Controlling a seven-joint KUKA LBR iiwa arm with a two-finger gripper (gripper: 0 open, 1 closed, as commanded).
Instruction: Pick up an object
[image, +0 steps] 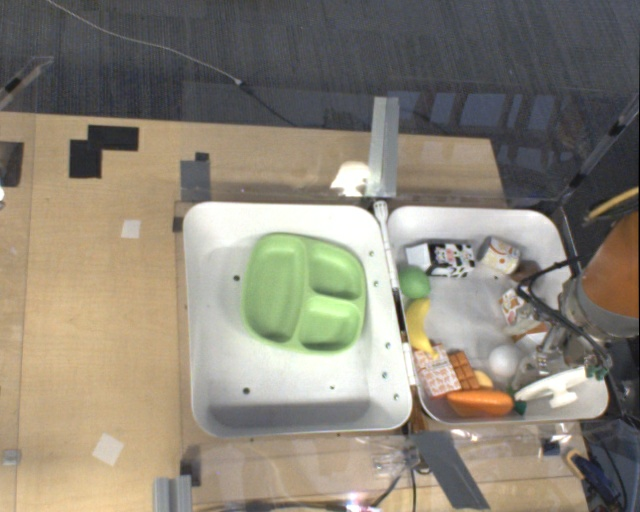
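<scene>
The right bin (470, 222) holds several small items. Along its left wall lie a green ball (413, 284) and a yellow banana (418, 325). At the back are a black-and-white carton (451, 258) and a pale cup (499, 257). A white ball (503, 360) sits near the front, and an orange carrot (480, 403) lies along the front wall. My gripper (550, 390) is low over the bin's front right corner, just right of the carrot and the white ball. Nothing is visibly held.
The left bin (210, 330) carries a green divided plate (303, 290). A red-and-white packet (434, 370) and a brown block (462, 368) lie beside the carrot, and a crumpled wrapper (514, 305) lies mid-right. The arm's orange band (615, 270) overhangs the right rim.
</scene>
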